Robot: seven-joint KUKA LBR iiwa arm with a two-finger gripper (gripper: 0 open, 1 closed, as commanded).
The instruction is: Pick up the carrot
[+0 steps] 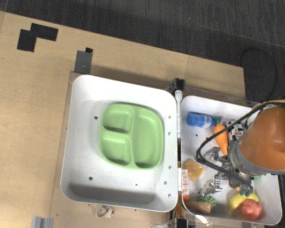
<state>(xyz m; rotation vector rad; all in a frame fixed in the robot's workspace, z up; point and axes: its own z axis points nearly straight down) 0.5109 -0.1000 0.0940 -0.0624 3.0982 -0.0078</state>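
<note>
The carrot is a small orange piece lying in the right bin, just below a blue bottle. Black cables and the arm's orange band cover part of its right side. My gripper hangs low over the middle of the right bin, nearer the camera than the carrot and apart from it. Nothing visible sits in the gripper.
The left bin holds a green divided plate. In the right bin lie a tan bread-like piece, a yellow and red fruit pair and a small brown and green item near the front wall.
</note>
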